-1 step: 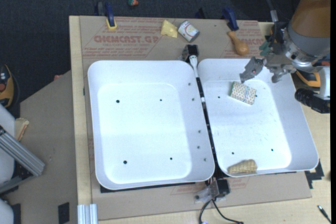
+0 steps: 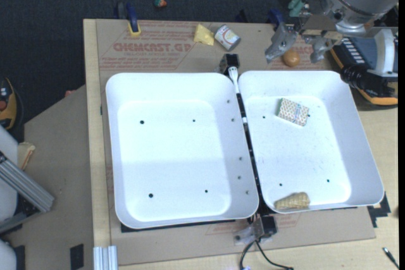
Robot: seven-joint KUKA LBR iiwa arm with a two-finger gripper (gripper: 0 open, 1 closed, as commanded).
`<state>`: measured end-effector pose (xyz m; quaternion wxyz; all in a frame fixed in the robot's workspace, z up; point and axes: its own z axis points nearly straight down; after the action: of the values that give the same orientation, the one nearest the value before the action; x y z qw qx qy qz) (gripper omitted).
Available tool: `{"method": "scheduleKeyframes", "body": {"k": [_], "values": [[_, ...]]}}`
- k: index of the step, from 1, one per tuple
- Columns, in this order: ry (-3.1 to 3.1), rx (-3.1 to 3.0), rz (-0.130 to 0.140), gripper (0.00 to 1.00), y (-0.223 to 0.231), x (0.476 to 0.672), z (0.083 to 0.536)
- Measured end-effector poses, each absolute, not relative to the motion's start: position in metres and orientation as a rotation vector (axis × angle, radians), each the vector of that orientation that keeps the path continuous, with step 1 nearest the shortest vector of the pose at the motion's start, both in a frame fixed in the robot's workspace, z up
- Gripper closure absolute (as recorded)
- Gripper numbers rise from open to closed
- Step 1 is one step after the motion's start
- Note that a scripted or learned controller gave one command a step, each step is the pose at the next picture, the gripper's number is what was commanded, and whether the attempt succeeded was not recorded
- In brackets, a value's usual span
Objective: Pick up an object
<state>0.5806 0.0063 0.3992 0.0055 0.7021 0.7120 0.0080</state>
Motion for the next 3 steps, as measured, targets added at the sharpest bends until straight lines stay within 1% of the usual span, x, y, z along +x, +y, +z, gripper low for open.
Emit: {"method": "scheduleKeyframes", "body": {"k": [1, 2, 3], "values": [[2.22, 2.216, 0.005, 1.0, -0.001, 0.58, 0.4], [2.216, 2.231, -0.006, 1.0, -0.061, 0.546, 0.375], [2.234, 2.222, -0.01, 1.0, -0.001, 0.565, 0.287]]}}
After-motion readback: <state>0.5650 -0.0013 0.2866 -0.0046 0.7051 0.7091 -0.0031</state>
